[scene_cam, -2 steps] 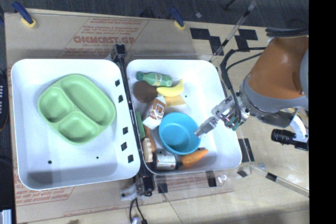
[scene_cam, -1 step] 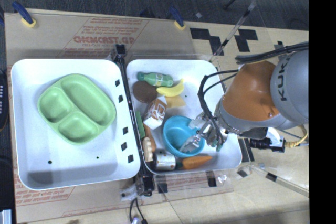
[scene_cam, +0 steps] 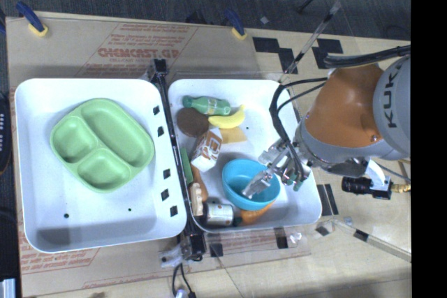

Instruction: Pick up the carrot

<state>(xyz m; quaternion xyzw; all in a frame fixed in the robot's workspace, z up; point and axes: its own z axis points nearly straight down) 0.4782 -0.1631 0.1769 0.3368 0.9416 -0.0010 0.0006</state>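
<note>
Camera view: carrot [scene_cam: 200, 190] lengthwise along divider.

A counter [scene_cam: 230, 56] covered in brown printed board carries two shallow white bins side by side. The left bin [scene_cam: 42, 213] holds a pale green divided plate [scene_cam: 102, 143] with three compartments, lying tilted toward the bin's upper half. The right bin [scene_cam: 262, 91] is crowded: a green bottle [scene_cam: 207, 105] lies on its side near the upper wall, a yellow banana [scene_cam: 228, 120] just below it, and a dark brown round object [scene_cam: 191, 122] to their left. A small brown and white carton [scene_cam: 207, 150] sits under those. A blue bowl [scene_cam: 246, 178] rests at lower centre, with a shiny metal can [scene_cam: 218, 213] near the lower wall. Blue clamps [scene_cam: 32, 19] grip the board's upper edge.
</note>
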